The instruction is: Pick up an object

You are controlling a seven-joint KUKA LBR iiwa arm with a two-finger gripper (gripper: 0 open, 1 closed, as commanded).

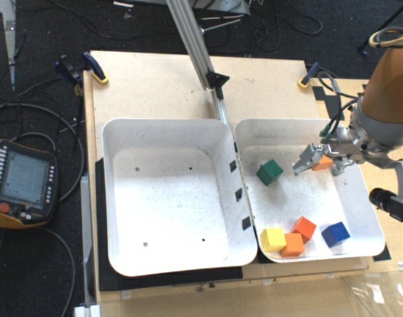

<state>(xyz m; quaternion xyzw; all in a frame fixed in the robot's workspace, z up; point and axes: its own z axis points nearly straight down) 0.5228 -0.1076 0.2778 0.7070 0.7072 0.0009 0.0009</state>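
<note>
Pincer (318,158) gripping orange block (322,164), right bin (291,127)

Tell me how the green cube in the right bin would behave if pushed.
The green cube looks rigid and flat-faced, so it would probably slide, not roll. It seems small and likely light. Standing apart from the other blocks, a push should move it alone.

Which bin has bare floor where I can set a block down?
The left bin has open floor from wall to wall. In the right bin, the patch between the green block and the front cluster is free. It is crowded around the yellow block, two orange blocks, blue block and gripper.
</note>
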